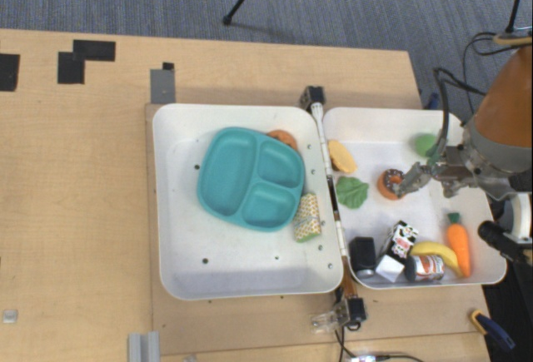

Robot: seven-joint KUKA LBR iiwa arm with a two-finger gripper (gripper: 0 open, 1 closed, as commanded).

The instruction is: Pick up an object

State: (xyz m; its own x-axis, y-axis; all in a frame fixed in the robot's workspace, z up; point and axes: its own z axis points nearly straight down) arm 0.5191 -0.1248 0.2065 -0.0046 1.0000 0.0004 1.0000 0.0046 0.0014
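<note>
Gripper (410, 180): low in right bin (491, 210), tips beside small round orange-brown toy (391, 183); opening and hold cannot be told.
Toy: mid-bin, apart from clutter, so reachable.
Left bin (179, 260): teal tray (250, 177), idle.

My gripper (410, 180) hangs over the right bin (366, 126), just beside a round toy (391, 183). Left of that toy lie a leaf (351, 191) and a corn piece (341, 156). Nearer the front sit a carrot (459, 247), banana (436, 252), can (426, 269) and black block (362, 253). A divided tray (250, 178) fills the left bin (179, 210).
</note>
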